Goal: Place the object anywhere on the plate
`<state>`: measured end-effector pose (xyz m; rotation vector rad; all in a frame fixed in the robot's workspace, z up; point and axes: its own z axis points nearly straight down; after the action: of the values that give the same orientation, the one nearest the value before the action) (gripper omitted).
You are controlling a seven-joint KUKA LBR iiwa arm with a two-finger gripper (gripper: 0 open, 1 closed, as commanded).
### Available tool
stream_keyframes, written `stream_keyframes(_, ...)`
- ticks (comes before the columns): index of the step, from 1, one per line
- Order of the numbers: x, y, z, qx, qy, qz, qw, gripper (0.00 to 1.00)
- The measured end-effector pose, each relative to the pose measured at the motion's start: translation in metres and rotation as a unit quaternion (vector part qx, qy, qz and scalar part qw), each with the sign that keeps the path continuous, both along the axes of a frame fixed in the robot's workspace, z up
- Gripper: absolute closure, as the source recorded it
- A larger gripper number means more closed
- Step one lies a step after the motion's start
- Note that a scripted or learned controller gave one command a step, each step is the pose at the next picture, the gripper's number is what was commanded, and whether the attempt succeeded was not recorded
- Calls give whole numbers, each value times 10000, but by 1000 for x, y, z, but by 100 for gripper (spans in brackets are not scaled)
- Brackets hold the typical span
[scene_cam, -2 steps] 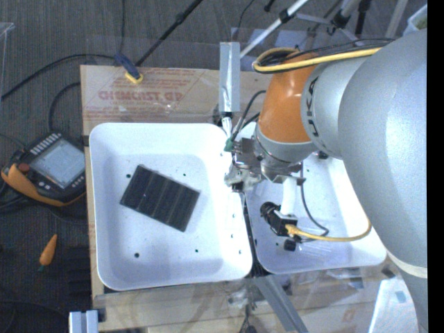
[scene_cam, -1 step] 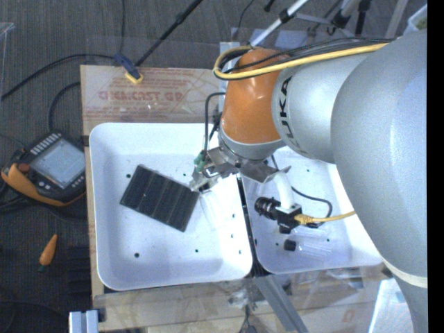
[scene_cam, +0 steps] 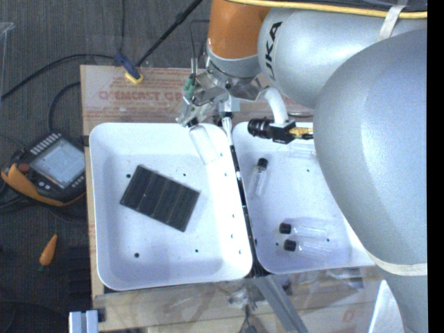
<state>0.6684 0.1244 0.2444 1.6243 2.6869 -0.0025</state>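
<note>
- Leftmost, on the dark floor beside the bench, lies a handheld control pendant (scene_cam: 54, 168) with an orange-edged casing and a lit screen; below it sits a small orange object (scene_cam: 47, 250) that I cannot identify.
- Next comes the left white bin (scene_cam: 111, 255), holding a dark ribbed rectangular plate (scene_cam: 160, 198) that lies flat and tilted at an angle, near the bin's middle.
- Above that bin's upper right corner hangs the gripper (scene_cam: 201, 113), beneath the arm's orange band (scene_cam: 232, 26).
- Just below the gripper, a clear plastic vial (scene_cam: 205, 144) slopes down inside the left bin; whether the fingers grasp it or have let go, I cannot tell. It is apart from the plate, up and to its right.
- Further right, the right white bin (scene_cam: 277, 186) holds a black-capped vial (scene_cam: 259, 177) near its upper left and two more black-capped vials (scene_cam: 305, 234) lower down, side by side.
- Rightmost, the grey arm body (scene_cam: 374, 151) covers much of that bin.
</note>
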Motion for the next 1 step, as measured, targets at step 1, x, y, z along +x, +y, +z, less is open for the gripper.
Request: stream_keyframes(1,-2,68,-20,10,6,1965,9805,100)
